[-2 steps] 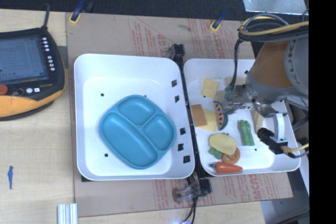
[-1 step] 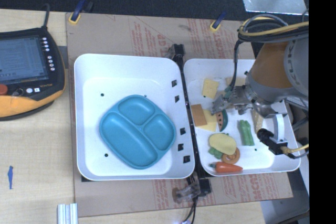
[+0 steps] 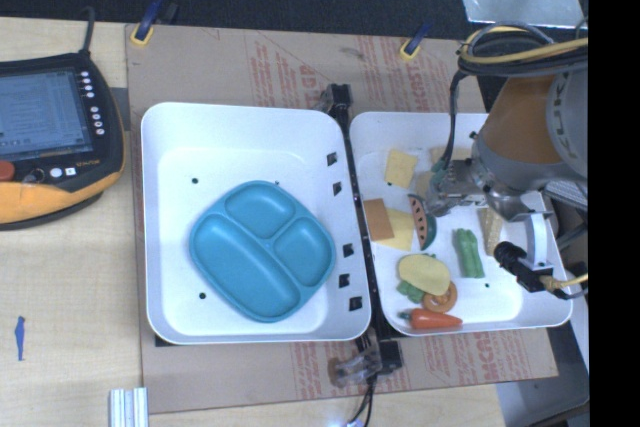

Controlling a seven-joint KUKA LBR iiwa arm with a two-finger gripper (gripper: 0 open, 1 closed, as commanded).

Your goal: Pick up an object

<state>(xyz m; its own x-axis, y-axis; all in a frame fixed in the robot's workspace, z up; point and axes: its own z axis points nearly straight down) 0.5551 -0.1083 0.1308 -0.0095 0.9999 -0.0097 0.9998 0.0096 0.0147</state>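
The right bin (image 3: 520, 315) holds several toy foods. A pale yellow cheese square (image 3: 401, 168) lies at the back, with a brown and yellow sandwich piece (image 3: 385, 222) and a watermelon slice (image 3: 424, 220) in front of it. A green pickle (image 3: 467, 252), a yellow piece (image 3: 423, 270), a tomato slice (image 3: 441, 298) and a red-orange pepper (image 3: 435, 320) lie nearer the front. My gripper (image 3: 447, 188) hangs low over the bin's back middle, just right of the cheese square and above the watermelon slice. I see nothing held in it.
The left bin (image 3: 170, 145) holds a blue divided plate (image 3: 262, 250). A teach pendant (image 3: 55, 130) lies on the bench at the far left. The arm's grey body and orange band (image 3: 525, 125) cover the right bin's back right corner, with cables looping above.
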